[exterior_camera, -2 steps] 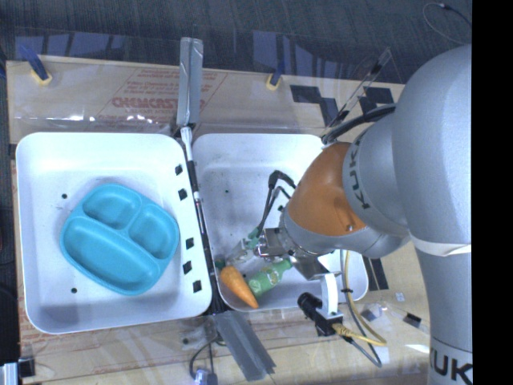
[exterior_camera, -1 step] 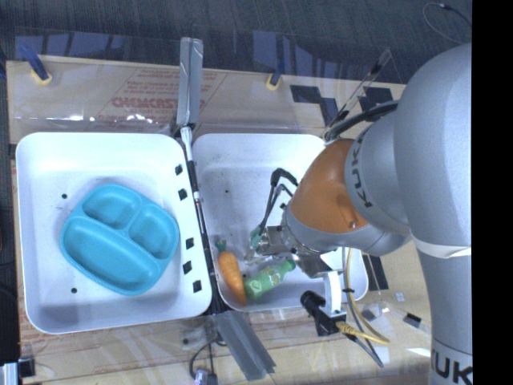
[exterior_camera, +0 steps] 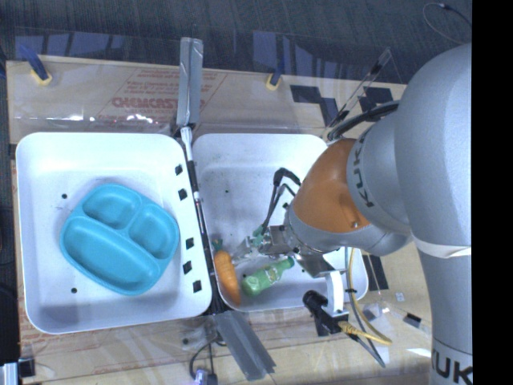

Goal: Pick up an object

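Observation:
An orange carrot-shaped object (exterior_camera: pixel 227 276) lies at the front left corner of the right bin (exterior_camera: pixel 240 159). A green bottle-like object (exterior_camera: pixel 266 277) lies just to its right, on its side. My gripper (exterior_camera: pixel 258 247) reaches down from the orange-banded wrist and hangs low over the bin floor. It sits just above the green object and to the upper right of the orange one. The arm's bulk hides the right part of this bin.
The left bin (exterior_camera: pixel 40 167) holds a light blue divided plate (exterior_camera: pixel 120 237) near its middle. A grey divider strip (exterior_camera: pixel 190 87) runs between the two bins. The far half of the right bin shows bare white floor.

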You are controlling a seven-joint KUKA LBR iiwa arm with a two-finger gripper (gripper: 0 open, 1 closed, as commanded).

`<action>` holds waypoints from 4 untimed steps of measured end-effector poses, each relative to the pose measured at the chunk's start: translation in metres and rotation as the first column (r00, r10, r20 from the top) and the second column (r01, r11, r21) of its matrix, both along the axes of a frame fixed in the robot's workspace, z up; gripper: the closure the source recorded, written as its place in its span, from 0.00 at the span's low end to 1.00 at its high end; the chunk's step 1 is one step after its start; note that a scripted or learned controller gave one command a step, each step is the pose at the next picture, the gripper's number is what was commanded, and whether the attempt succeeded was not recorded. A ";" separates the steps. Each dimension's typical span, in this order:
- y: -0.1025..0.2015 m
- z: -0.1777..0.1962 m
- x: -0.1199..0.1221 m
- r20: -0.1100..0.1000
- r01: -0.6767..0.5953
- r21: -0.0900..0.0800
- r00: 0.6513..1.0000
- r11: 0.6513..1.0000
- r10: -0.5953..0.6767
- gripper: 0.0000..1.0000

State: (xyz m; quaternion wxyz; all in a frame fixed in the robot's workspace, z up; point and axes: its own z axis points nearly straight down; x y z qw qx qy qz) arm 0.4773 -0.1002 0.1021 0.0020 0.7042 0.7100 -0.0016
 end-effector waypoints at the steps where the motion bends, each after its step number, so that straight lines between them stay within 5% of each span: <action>1: 0.005 -0.011 0.109 -0.004 0.001 0.006 1.000 1.000 -0.001 0.00; 2: 0.005 -0.011 0.010 -0.006 0.001 0.007 1.000 1.000 -0.001 0.00; 3: 0.004 -0.011 0.119 -0.003 0.000 0.006 1.000 1.000 0.000 0.00; 4: -0.023 -0.011 0.008 -0.005 0.002 0.007 1.000 1.000 -0.002 0.00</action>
